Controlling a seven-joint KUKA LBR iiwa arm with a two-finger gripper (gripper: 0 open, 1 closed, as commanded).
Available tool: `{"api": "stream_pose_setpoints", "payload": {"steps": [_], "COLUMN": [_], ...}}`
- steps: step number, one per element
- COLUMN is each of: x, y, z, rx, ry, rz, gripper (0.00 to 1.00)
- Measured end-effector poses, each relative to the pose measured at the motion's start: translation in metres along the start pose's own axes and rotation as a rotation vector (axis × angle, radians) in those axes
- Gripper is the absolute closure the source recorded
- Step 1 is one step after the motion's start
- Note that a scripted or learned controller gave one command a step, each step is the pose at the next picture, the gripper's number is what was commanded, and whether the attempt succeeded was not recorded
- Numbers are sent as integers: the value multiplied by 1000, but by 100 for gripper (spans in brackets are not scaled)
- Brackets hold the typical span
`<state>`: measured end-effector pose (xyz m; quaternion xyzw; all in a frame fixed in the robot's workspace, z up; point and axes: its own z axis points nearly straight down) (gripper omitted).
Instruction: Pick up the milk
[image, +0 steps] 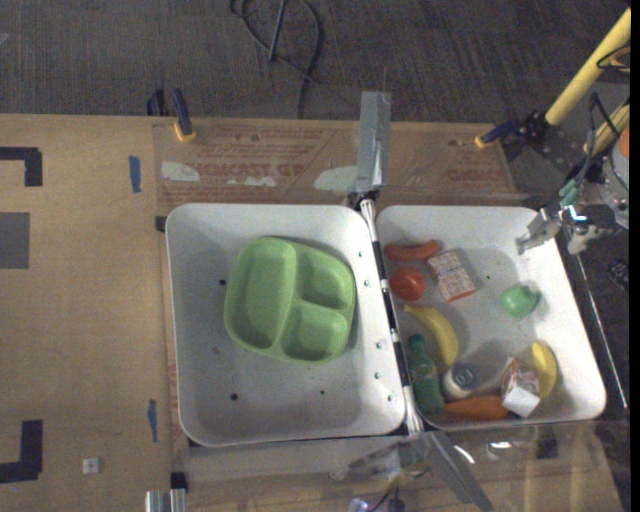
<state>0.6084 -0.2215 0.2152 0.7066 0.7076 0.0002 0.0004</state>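
Fingers (537, 232) at approx 2 o'clock of right bin (575, 300), over its rim, spread unclear, can't tell, holding nothing; milk (519, 388) carton lies at 5 o'clock, beside banana (544, 366).

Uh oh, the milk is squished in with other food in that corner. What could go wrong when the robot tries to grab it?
1. The milk carton sits in the right bin's near corner, touching a banana and a carrot. The fingers may bump or grab those instead.
2. It lies by the bin wall, so a finger could hit the rim.
3. The gripper is at the far edge, so it must travel over the other food.
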Motion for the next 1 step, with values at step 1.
{"api": "stream_pose_setpoints", "payload": {"steps": [1], "x": [11], "y": [-42], "z": [116], "rx": [0], "ry": [1], "rz": [-3], "gripper": [0]}}
